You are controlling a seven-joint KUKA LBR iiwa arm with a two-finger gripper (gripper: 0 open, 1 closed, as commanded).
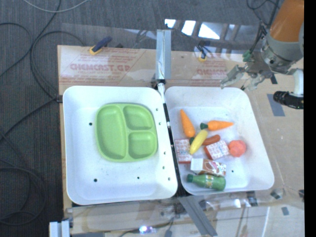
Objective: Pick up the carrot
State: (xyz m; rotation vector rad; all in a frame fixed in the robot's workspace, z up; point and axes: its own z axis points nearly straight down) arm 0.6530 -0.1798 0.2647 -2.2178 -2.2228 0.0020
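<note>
The brown table is carrying two shallow white plastic bins side by side. The left white bin is holding a light green divided tray with three compartments, lying flat near the bin's middle. The right white bin is holding a cluster of toy foods.

The grey arm with its orange band is reaching in from the upper right, and its pincer is hanging above the table just beyond the right bin's far rim, its two fingers spread apart and gripping nothing.

In the right bin, a green plastic bottle is lying on its side near the front wall. Two carrots are lying here: a plain orange carrot is resting at a slant near the bin's left wall, and an orange carrot with a green top is lying just to its right, pointing right. A yellow corn cob is sitting between them, slightly lower. A round red-orange tomato is sitting well to the right, beside a small red box.
</note>
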